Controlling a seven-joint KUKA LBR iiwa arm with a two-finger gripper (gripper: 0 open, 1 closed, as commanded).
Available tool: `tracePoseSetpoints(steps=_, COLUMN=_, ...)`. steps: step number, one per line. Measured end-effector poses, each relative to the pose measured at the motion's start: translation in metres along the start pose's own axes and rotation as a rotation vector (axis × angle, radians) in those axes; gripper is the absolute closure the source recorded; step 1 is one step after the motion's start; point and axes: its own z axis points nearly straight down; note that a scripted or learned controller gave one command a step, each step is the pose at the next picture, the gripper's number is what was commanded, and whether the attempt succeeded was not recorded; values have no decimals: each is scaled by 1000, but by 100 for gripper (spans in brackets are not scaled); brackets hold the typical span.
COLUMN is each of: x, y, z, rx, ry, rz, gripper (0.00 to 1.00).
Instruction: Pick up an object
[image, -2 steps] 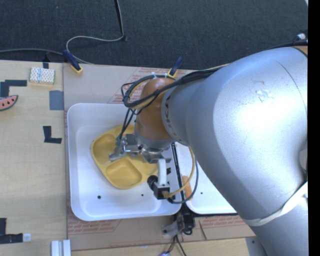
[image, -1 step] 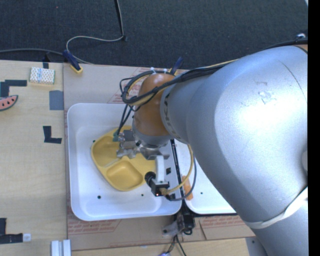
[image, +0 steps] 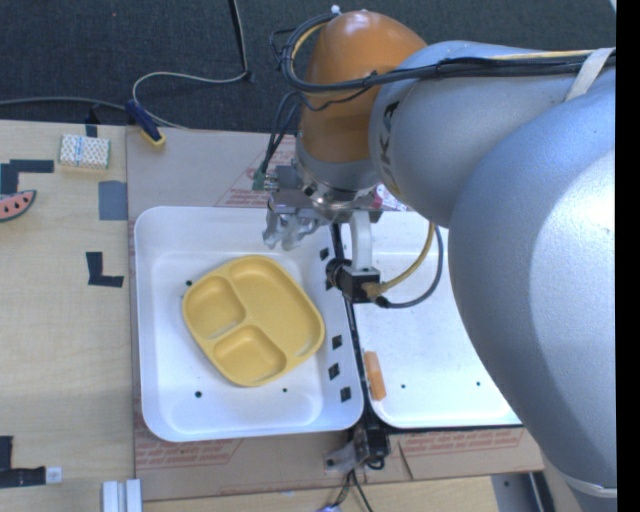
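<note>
A yellow divided tray (image: 252, 319) lies tilted in the middle of the left white bin (image: 160, 400). The gripper (image: 284, 236) hangs over the bin's far edge, just beyond the tray and apart from it. Whether its fingers are apart or together cannot be told. A small orange object (image: 374, 376) lies at the right bin's (image: 450, 400) near-left edge.

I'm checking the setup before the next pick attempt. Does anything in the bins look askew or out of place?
The yellow divided plate lies flat in the left bin but turned at an angle to its walls. A small orange piece sits right against the left edge of the right bin. Nothing looks spilled or damaged.
</note>
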Motion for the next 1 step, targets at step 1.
tracePoseSetpoints(steps=1, x=-47, y=-17, z=76, rx=5, ry=-1, rz=1, gripper=100)
